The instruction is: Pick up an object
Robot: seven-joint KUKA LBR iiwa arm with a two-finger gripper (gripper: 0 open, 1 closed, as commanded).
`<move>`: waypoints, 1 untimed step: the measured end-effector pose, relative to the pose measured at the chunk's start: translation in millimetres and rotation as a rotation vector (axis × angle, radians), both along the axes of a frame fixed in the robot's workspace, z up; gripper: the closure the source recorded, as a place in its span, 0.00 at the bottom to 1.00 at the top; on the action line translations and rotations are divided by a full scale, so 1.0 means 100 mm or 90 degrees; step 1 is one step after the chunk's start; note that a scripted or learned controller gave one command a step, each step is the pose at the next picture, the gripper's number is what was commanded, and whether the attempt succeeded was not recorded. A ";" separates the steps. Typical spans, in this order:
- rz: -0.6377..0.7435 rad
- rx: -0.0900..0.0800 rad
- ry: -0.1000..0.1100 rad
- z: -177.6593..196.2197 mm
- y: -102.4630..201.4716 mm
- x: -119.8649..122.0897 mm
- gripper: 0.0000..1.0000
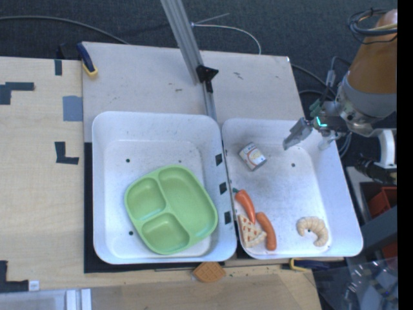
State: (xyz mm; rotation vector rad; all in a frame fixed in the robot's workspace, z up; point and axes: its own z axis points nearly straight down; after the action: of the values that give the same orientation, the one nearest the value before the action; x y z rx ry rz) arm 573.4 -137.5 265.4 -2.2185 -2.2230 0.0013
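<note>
My gripper (312, 139) hangs over the upper right corner of the right bin (335, 192), its fingers apart with nothing between them. A small white and tan can (252, 155) lies on its side to the gripper's left, near the bin's top. Along the bin's left wall lie an orange sausage (244, 205), a second one (267, 230) and a waffle-like piece (250, 232). A pale shrimp-shaped toy (313, 230) rests in the lower right corner.
In the left bin (110, 173) sits a green divided plate (171, 208). A slanted metal pole (186, 37) ends between the bins' top edges. A brown cookie-like piece (208, 272) lies outside below the bins. Cables run at the right.
</note>
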 end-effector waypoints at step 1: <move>0.000 0.000 0.003 -0.48 0.04 -0.08 0.00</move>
State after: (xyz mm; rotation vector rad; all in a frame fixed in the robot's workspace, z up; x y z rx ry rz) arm 565.0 -133.9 217.8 -2.2170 -2.2199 0.0067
